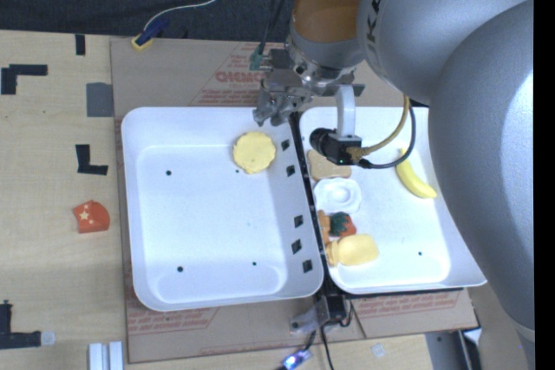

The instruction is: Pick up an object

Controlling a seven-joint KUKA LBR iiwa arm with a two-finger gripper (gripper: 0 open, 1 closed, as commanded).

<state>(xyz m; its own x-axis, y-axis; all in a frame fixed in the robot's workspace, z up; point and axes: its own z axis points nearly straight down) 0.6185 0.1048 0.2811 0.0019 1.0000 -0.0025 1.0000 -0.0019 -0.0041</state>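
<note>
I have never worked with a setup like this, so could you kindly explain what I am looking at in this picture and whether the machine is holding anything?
This is a single camera fixed above a bench, looking down at a slant. The big grey shape with the orange band is a robot arm reaching in from the right. At its tip is the end effector, the part meant to grasp things; it hangs over the far edge of the two bins, and I cannot tell whether it holds anything.

Two shallow white bins sit side by side. The left bin holds a round yellow piece. The right bin holds a banana, a pale yellow lump, a white cup-like item and a few small toys I cannot identify.

A red object lies on the bench outside the bins.
</note>
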